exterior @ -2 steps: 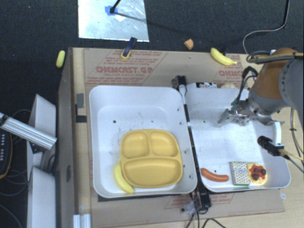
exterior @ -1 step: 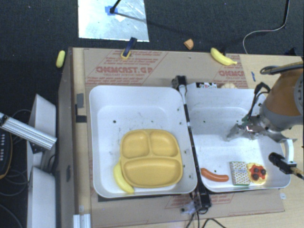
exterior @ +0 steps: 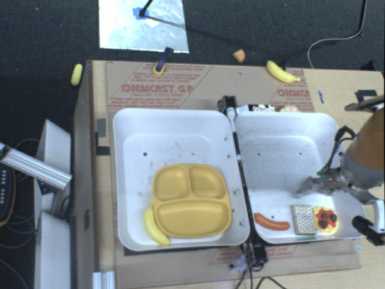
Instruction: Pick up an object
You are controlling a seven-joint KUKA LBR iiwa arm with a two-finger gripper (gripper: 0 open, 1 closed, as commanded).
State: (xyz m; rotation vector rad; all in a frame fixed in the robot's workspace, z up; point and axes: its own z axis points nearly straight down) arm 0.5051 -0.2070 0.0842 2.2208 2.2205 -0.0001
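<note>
Your arm (exterior: 368, 155) comes in from the right edge, grey body with the orange band showing, and its gripper (exterior: 308, 186) sits low over the right bin (exterior: 283, 131), near that bin's middle-right floor. You can see a pale finger (exterior: 304, 187) angling out to the left, its tip just above the white floor, but whether the claw is spread or closed you cannot tell from this angle (the wrist hides the other side). Nothing shows between the fingers.

Look just below the gripper: three candidates lie along the right bin's front edge. A red-orange hot dog (exterior: 272, 223) lies at the left, a patterned square block (exterior: 303, 219) sits next to it, and a small pizza slice toy with red and dark toppings (exterior: 325, 219) touches the block on its right. The gripper is near the block and pizza but apart from them.

Over in the left bin (exterior: 138, 131), a yellow divided plate (exterior: 191, 199) fills the front half, with a yellow banana (exterior: 154, 226) tucked against its lower-left rim.

Outside the bins, on the cardboard (exterior: 180, 83) behind them, another banana (exterior: 281, 71) lies at the back right, a small orange piece (exterior: 239, 55) rests to its left, and a yellow item (exterior: 76, 74) sits off the far left corner.
</note>
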